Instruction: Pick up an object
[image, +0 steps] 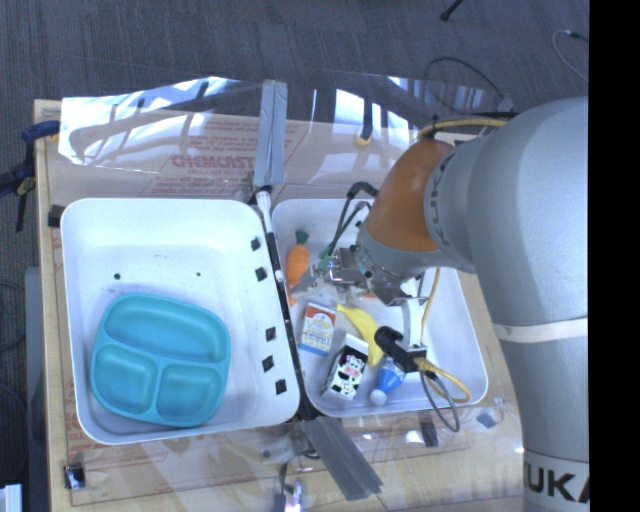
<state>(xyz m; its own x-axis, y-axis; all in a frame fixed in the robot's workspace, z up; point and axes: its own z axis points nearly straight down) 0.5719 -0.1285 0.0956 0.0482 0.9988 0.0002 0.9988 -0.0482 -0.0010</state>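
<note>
The right bin (465, 335) holds several small items: an orange carrot (298, 263), a small carton with a red and white label (317, 328), a yellow banana (358, 324), a black and white cow-patterned carton (349, 372) and a blue and white bottle (387, 382). My gripper (345, 268) is low inside this bin, just right of the carrot and above the banana. The grey arm and its orange band (410, 200) hide most of the wrist and the bin's right half.
The left bin (150, 240) holds a blue divided plate (160, 358) at its front left. A yellow cable (440, 378) loops across the right bin's front corner. A metal divider bar (268, 135) runs back between the bins.
</note>
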